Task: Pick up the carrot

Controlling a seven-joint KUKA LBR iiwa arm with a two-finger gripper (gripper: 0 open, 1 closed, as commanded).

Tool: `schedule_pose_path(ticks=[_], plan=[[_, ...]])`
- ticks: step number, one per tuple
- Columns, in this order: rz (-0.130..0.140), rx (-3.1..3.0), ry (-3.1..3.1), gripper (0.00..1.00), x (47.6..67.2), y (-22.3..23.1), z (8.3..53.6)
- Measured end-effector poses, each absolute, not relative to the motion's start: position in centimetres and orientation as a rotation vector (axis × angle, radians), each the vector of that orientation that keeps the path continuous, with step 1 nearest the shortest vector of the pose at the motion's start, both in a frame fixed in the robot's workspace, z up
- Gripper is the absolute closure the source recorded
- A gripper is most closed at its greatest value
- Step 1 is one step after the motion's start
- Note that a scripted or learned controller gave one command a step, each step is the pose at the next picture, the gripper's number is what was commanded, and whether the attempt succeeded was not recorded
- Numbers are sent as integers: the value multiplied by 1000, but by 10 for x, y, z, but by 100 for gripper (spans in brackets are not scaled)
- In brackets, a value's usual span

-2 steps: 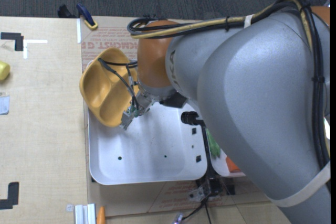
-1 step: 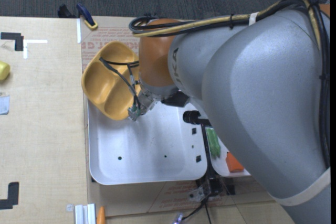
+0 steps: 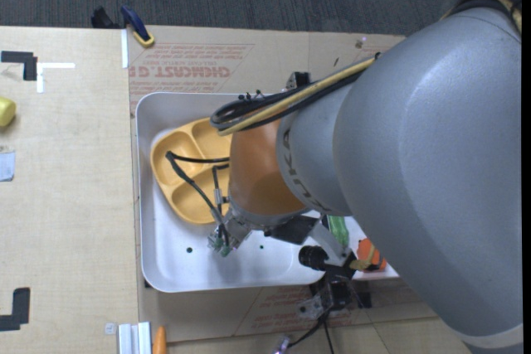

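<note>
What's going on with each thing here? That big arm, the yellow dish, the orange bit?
Arm: reaching over the white bin, hiding much of it.
Yellow divided plate: lying in the bin, partly under the arm.
Carrot: lying in the bin by the arm's lower edge, mostly hidden, not lifted.

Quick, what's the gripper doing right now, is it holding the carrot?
Gripper: low over the white bin beside the yellow tray; no carrot seen in it.
</note>
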State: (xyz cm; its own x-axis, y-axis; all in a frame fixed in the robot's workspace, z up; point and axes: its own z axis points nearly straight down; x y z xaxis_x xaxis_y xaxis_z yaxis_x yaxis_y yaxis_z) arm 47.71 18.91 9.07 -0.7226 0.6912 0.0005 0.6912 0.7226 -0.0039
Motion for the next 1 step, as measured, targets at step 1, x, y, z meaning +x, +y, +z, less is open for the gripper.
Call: schedule_pose_path(ticks=[1], plan=[[0, -579, -3090, 100, 479, 155, 125]])
